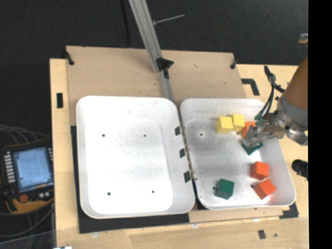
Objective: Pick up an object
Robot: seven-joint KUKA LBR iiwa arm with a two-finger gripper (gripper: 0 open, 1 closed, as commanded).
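**Gripper low in the right bin, among the blocks**

The gripper (pixel 254 137) sits down in the right bin (pixel 207 191), over near its far right side — and right under it a teal block (pixel 252 149) pokes out, with an orange piece (pixel 247 129) tight against its left. Are the fingers apart or together? Cannot tell from this angle. Two yellow blocks (pixel 231 123) lie just to the left (touching each other). Nearer the front: two orange cubes (pixel 261 178) and a green block (pixel 224 188). The left bin (pixel 85 139) stands alongside.
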